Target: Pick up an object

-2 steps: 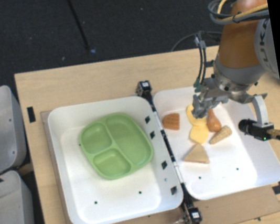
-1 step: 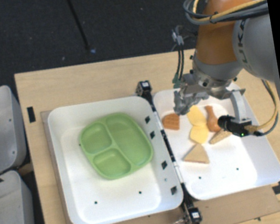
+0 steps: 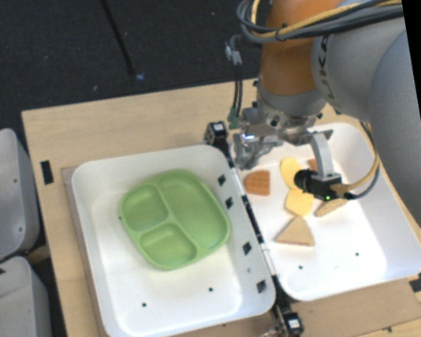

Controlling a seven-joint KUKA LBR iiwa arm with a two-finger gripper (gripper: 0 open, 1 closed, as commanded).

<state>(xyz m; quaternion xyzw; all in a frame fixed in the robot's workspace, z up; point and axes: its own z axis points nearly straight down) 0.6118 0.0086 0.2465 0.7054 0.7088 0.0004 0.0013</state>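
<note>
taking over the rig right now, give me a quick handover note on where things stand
Pincer: low at the far left corner of the right white bin, just above the small orange-brown piece; nothing visibly held.
Things: same bin also holds an upper yellow piece, a lower yellow piece and a tan triangular wedge. The green divided plastic plate lies in the left white bin.
Done: no object lifted.
Left: grasp one and raise it.
</note>
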